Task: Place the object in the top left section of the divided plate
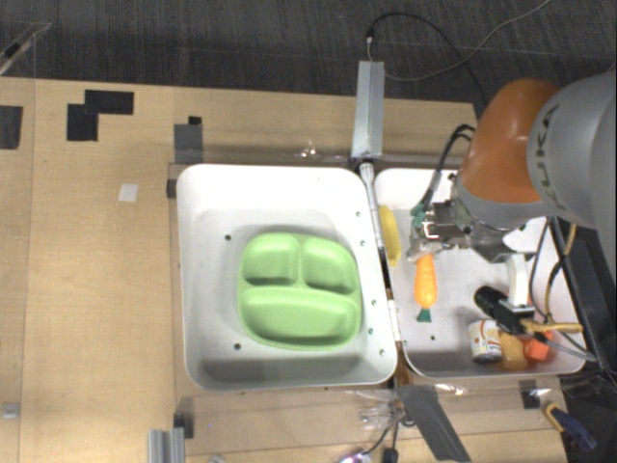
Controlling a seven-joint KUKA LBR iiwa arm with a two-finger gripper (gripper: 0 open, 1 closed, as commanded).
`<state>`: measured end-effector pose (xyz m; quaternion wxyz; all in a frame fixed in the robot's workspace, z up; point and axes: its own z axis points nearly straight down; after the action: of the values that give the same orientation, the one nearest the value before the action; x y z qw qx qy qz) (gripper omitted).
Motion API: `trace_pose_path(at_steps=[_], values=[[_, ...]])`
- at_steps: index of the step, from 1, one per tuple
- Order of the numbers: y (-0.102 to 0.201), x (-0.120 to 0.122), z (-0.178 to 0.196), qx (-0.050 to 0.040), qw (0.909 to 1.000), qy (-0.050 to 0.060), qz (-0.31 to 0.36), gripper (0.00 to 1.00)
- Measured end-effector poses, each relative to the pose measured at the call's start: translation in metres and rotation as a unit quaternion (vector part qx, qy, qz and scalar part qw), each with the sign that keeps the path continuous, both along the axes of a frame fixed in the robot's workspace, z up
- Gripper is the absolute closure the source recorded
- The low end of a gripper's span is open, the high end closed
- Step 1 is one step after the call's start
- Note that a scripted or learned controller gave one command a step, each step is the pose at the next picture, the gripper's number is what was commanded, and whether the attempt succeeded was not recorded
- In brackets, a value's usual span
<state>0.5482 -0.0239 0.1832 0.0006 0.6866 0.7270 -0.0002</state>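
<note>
A green divided plate [299, 289] lies in the left bin [207, 258], with two small sections at its far side and one long section at its near side; all three hold nothing. An orange toy carrot [424, 284] with a green tip lies in the right bin [453, 355], close to the wall between the bins. My gripper [425, 243] hangs over the carrot's far end, right at its top. The wrist hides where the gripper meets the carrot, so a grasp is not visible.
A yellow banana-like toy [388, 231] lies along the dividing wall, just left of the gripper. A small can [485, 341] and an orange-brown toy [526, 351] sit in the right bin's near right corner. The arm covers that bin's far right part.
</note>
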Motion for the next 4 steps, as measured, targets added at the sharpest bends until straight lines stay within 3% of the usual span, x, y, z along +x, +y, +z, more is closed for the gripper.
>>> trace_pose_path(at_steps=[1,2,3,4], values=[[0.105,-0.027,0.066,0.0009,0.9974,-0.001,0.072,1.0],[0.136,-0.013,0.093,0.0002,0.9997,0.0,0.026,1.0],[0.191,0.029,0.118,0.0002,0.9998,0.0,0.017,1.0],[0.235,-0.011,0.116,0.0002,0.9998,0.0,-0.018,1.0]])
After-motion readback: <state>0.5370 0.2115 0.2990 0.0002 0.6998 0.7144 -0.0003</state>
